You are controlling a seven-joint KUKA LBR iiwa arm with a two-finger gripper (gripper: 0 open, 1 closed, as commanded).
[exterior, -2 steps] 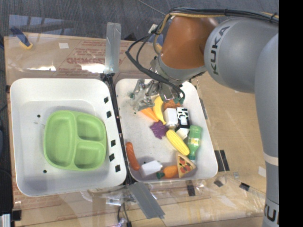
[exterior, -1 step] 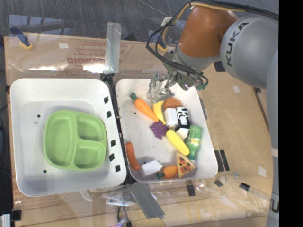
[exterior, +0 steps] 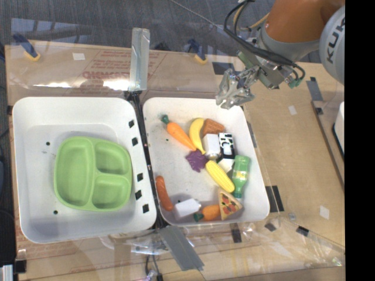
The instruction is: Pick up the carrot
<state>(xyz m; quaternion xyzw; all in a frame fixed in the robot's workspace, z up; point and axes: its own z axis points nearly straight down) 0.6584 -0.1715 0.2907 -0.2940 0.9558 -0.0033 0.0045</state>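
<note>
1. Over the top edge of the right white plastic bin (exterior: 253, 151) hang the shiny metal jaws (exterior: 233, 96) of the grey robot arm with the orange band (exterior: 299, 10). I cannot tell if they are released or clenched (they look like a small blurry bunch), and nothing shows between them.
2. Down inside that bin, near its top left corner, lies the long orange toy carrot with a green tip (exterior: 177, 133). It points slantwise, with the green tip up and to the left, well apart from the jaws.
3. Just beside the carrot is a yellow toy banana (exterior: 196, 134), and next to that a brown toy bread roll (exterior: 214, 126).
4. Lower down are a purple toy bunch of grapes (exterior: 196, 160), a yellow toy corn cob (exterior: 220, 175) and a green toy bottle (exterior: 240, 174).
5. Along the bottom of the bin sit a white block (exterior: 187, 207) and a toy pizza slice (exterior: 229, 205).
6. Inside the left white plastic bin (exterior: 29, 122) rests a light green plate with three parts (exterior: 92, 172).
7. Both bins sit side by side on the brown worktop (exterior: 293, 151).
</note>
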